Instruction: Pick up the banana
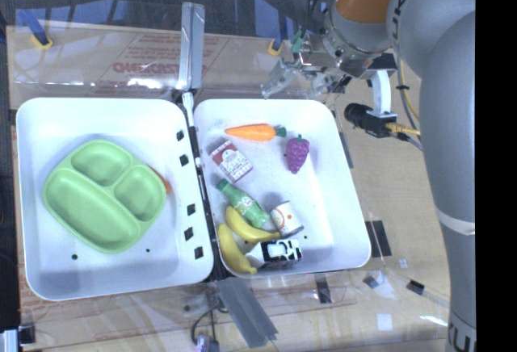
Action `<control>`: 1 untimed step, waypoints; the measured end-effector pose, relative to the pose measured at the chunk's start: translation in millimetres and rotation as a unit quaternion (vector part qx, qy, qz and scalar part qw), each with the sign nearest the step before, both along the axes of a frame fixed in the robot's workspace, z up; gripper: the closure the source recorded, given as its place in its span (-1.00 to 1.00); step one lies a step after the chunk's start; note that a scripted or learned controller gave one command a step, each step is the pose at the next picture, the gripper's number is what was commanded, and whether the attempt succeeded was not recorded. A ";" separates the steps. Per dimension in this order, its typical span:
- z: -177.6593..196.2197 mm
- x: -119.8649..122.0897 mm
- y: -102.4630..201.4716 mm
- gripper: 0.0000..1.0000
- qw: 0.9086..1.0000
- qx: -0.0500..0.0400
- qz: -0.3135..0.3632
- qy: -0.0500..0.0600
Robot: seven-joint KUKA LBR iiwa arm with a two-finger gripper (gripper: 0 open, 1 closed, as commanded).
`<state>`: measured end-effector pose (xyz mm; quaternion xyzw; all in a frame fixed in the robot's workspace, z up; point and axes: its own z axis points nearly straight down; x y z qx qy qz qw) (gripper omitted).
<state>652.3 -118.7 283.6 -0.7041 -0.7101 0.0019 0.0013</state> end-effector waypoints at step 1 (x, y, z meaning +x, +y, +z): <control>-116.3 -65.4 14.6 -1.00 0.988 0.001 0.156 0.000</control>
